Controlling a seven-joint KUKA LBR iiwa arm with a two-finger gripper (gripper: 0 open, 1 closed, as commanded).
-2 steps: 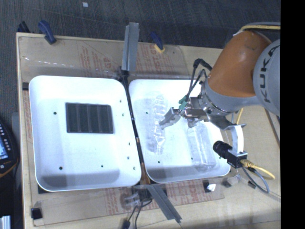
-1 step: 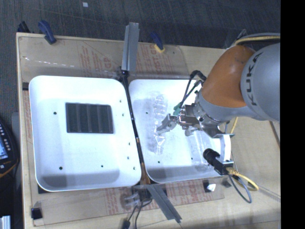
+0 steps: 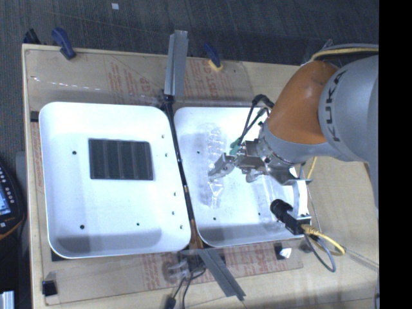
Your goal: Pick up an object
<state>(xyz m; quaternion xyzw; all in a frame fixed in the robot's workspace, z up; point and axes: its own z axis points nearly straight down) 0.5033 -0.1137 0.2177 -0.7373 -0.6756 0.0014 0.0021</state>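
Looking down from the fixed camera, you have the grey two-finger gripper [image 3: 217, 167] low inside the right shallow white bin [image 3: 193, 172], arm reaching in from the right. Clear crinkled plastic objects [image 3: 210, 140] lie just beside and beneath it, left-centre of that bin; hard to separate. Finger spread: cannot tell. Left white bin [image 3: 58, 172] has a dark ribbed panel [image 3: 121, 159]. Step looks like approach-to-grasp; next you need closure, then lift.

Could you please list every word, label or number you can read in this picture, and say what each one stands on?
"KU", the visible start of a brand name: on the arm's grey casing, beside its orange band.
Red printing on the clear sheet under the bins: too blurred to read.
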